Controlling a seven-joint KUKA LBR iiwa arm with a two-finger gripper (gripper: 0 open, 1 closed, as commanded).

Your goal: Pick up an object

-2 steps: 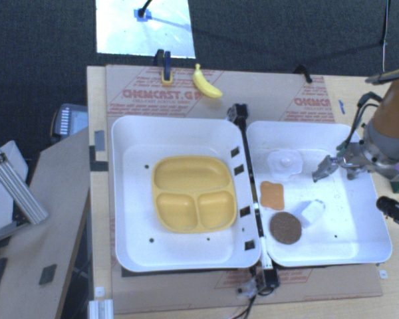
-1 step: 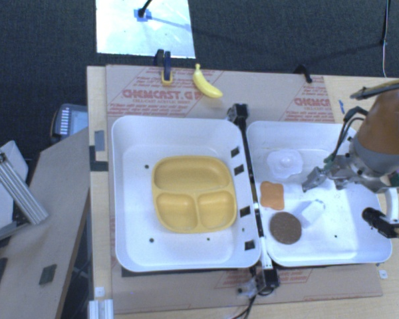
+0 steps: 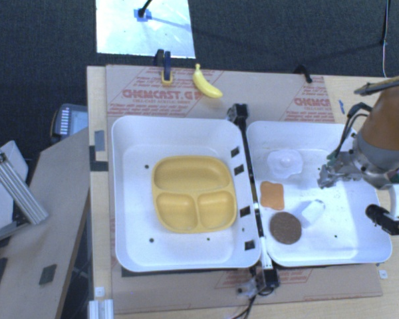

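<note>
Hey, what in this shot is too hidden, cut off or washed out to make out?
- Pincer: too small and dark in the camera view to tell its finger state.
- Arm: cut off by the right edge.
- Clear lid-like thing: washed out against the white right bin; shape unclear.
- Small white object: blends into the bin; identity unclear.

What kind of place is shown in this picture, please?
Probably a robotics lab bench for grasping trials: a robot arm reaches over two white bins, toy items such as a yellow divided plate and a banana lie about, and clamps hold the board.
</note>
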